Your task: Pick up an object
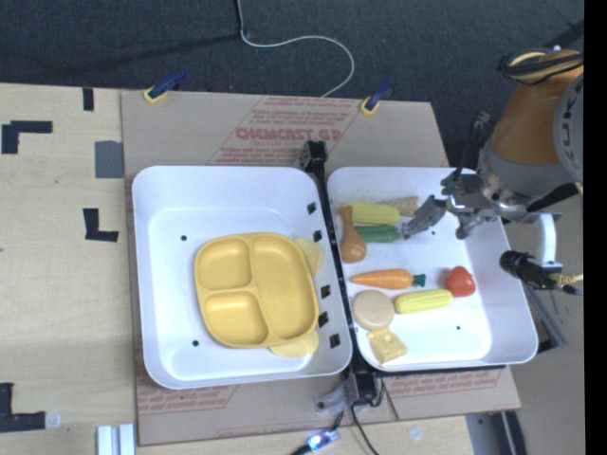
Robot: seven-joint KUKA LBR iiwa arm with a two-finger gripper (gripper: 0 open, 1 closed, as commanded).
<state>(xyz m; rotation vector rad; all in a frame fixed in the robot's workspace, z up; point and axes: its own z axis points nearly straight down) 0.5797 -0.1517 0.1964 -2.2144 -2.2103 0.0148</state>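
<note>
Arm: cut off by the right edge; upper links out of frame.
Gripper: small and dark over the far part of the right bin; finger state cannot be told.
Green item: partly covered by the corn cob on its far side and by the gripper tip on its right; kind cannot be told.
Pale item: at the right bin's far wall, partly behind the gripper; too small to identify.
Flat yellow piece: mostly hidden under the yellow divided tray in the left bin; edges show at the tray's near and right sides.
Cable: runs out of the top edge.
</note>
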